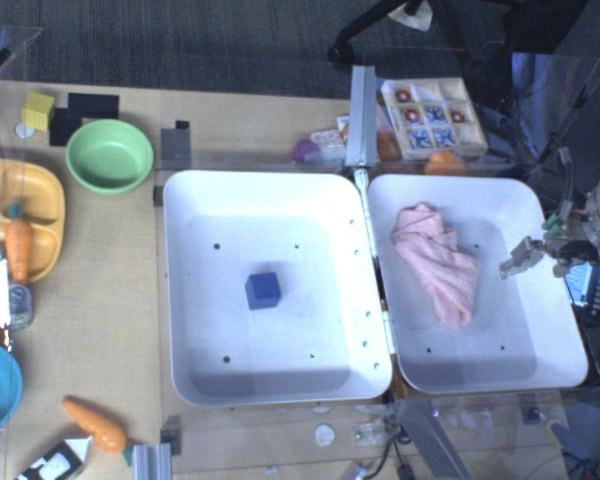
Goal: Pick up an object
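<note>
Two shallow white bins are sitting side by side at the near edge of the bench, the left bin (pixel 195 298) and the right bin (pixel 540 363), their inner walls touching so anything in either stays within the arm's reach. Lying crumpled in the right bin, toward its ten o'clock corner, a pink cloth (pixel 436 261) is slumping loosely, a soft thing to pinch. At three o'clock of the cloth, the gripper (pixel 525 255) is hovering over the right bin's far side, well apart from the fabric and holding nothing; whether the claw is released or clenched I cannot tell. Resting near the left bin's centre, a small blue cube (pixel 264 289) is standing alone, offering flat faces.
</note>
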`<action>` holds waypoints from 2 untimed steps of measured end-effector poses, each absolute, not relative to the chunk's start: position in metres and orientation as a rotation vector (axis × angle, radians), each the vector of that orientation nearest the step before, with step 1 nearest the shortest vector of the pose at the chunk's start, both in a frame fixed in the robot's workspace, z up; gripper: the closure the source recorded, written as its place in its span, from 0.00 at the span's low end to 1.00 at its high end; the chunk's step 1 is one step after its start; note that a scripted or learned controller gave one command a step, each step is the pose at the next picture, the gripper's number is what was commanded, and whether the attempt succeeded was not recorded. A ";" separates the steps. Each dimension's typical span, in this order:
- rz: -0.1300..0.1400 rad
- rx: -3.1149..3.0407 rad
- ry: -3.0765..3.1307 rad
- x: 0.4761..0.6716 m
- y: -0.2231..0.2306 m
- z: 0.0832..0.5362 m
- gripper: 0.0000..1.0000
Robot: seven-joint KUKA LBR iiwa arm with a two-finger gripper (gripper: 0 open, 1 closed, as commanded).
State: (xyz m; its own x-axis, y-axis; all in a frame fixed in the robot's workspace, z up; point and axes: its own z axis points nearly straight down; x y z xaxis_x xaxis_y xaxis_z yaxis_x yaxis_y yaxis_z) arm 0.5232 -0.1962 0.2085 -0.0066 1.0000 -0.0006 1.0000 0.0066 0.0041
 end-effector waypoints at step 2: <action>0.015 1.719 2.601 0.556 -0.119 0.094 0.00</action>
